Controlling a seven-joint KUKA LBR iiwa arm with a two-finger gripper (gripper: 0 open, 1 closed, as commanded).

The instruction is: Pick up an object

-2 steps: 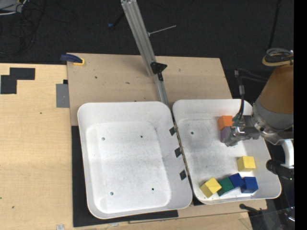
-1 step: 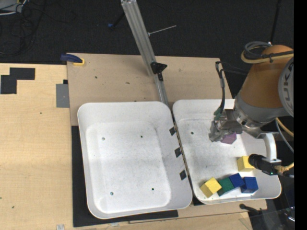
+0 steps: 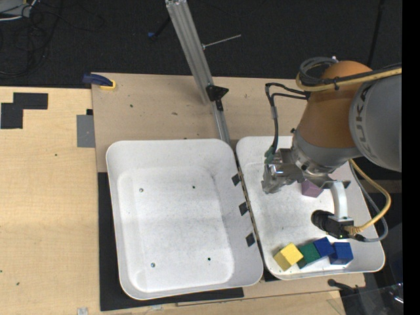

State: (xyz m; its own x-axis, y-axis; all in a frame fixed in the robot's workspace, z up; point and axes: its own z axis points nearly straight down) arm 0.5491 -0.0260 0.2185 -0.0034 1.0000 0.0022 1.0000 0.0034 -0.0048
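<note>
While weighing which piece to go for, noting the purple block point(image 3: 311, 189) lying on the floor of the right bin point(image 3: 252, 149), partly tucked beneath the grey wrist and sitting just to the camera's right of the gripper point(image 3: 273, 180). Also noting the yellow block point(image 3: 287, 256), green block point(image 3: 308, 252) and blue blocks point(image 3: 340, 252) huddling in a row at the bin's near edge, well apart from the gripper and toward the camera from it. Not managing to tell clenched from released at the gripper, and seeing nothing in its grasp; judging the purple block the nearer candidate, calling for a short sideways shift.
</note>
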